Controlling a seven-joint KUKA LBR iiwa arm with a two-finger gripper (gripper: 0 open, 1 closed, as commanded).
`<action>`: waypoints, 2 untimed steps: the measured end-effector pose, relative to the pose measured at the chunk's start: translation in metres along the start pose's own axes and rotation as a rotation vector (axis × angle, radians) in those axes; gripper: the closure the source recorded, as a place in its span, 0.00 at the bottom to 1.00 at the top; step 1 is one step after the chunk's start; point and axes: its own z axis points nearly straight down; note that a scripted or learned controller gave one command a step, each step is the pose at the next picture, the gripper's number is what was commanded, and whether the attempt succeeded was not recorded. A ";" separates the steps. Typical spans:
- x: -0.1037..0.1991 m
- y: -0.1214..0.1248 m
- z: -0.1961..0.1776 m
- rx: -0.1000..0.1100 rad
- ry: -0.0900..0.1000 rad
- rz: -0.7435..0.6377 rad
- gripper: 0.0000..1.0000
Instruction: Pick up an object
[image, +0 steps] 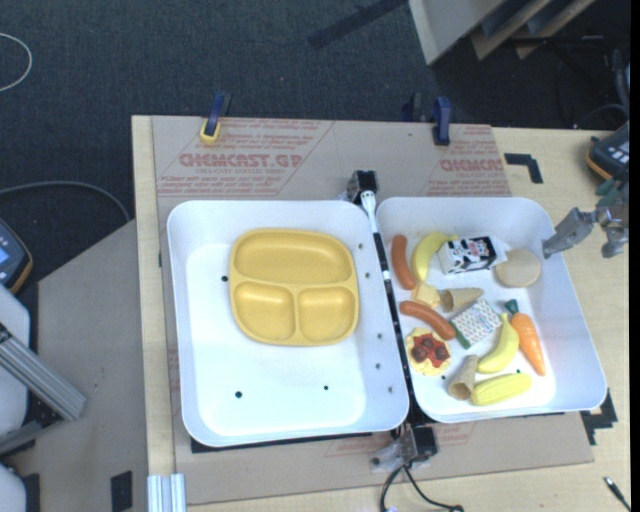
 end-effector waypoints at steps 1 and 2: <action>0.001 0.002 -0.006 -0.011 -0.003 -0.003 0.00; 0.000 0.004 0.036 -0.005 0.000 -0.003 0.00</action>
